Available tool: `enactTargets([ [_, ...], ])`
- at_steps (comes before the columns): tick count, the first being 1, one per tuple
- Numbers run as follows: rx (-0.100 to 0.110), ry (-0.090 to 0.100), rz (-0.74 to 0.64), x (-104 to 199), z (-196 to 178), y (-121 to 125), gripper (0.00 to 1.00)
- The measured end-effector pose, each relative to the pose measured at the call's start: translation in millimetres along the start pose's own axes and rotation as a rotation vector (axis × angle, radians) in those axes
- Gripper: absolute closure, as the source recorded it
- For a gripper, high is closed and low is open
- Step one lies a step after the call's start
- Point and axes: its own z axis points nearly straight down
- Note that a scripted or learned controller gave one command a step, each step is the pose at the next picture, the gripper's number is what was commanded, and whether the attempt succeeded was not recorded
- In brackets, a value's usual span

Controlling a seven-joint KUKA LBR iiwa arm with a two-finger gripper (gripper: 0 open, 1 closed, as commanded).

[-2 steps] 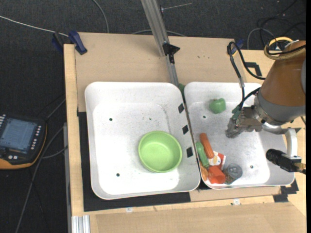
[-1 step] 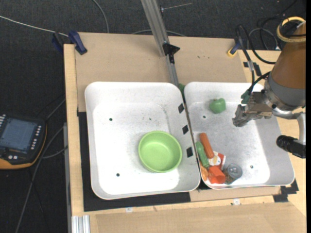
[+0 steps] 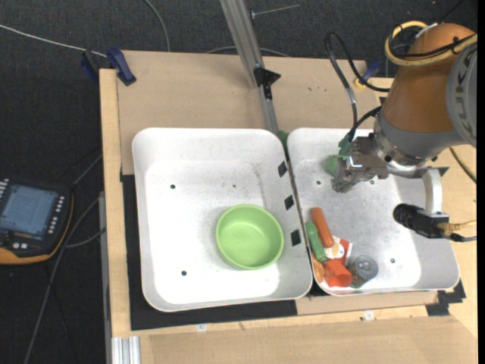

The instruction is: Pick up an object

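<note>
A: Gripper (image 3: 342,179) position?

B: Above the right bin (image 3: 379,218), over its far left part, reaching in from the right under the grey and orange arm (image 3: 424,89).

A: Open or closed?

B: Cannot tell from this slant; too dark and too small. Nothing seen in its grasp.

A: Things to pick?

B: Clustered in the near left corner of the right bin, apart from the gripper on its near side. An orange carrot-like stick (image 3: 320,226) lying along the left wall, running far to near. A green strip (image 3: 312,250) just beside it, against the wall. A red-orange block (image 3: 339,274) at the near rim, with a white scrap (image 3: 342,247) just on its far side. A grey round piece (image 3: 365,266) just right of the block.

A: And the left bin (image 3: 189,196)?

B: Holds one light green bowl (image 3: 250,236), upright, mouth up, in the near right part, close to the wall next to the other bin.

A: Anything off the bench?

B: An orange-edged handheld pendant (image 3: 30,218) with a screen, on the dark floor well to the left. A metal pole (image 3: 239,29) slanting in from the far side, ending between the two bins.
</note>
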Motion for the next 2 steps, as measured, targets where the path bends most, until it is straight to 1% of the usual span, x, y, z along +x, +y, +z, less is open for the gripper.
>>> enactTargets([
  [1,-0.001,0.0,-0.001,52.3,-4.3,16.6,1.0],
  [2,0.0,0.0,0.0,106.0,1.2,48.4,1.0],
])
